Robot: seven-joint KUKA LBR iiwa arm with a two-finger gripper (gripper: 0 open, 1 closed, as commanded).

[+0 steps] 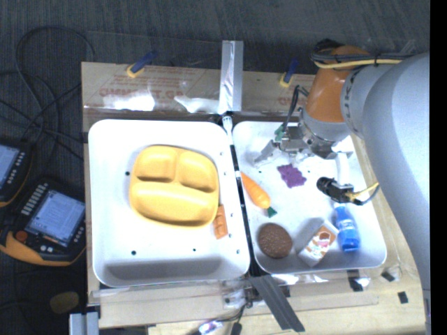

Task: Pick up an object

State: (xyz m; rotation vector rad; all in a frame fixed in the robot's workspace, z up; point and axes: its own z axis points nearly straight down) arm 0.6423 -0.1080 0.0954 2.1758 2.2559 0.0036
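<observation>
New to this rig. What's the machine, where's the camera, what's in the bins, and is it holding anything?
There is one camera, fixed above the bench and looking down at a slant. The grey arm with the orange band is a KUKA robot reaching in from the right. Its gripper is over the back of the right bin, near a purple piece. I see nothing held. That bin also has a toy carrot, a brown disc, a small carton and a blue bottle. The left bin holds a yellow divided plate and a small orange piece.
</observation>
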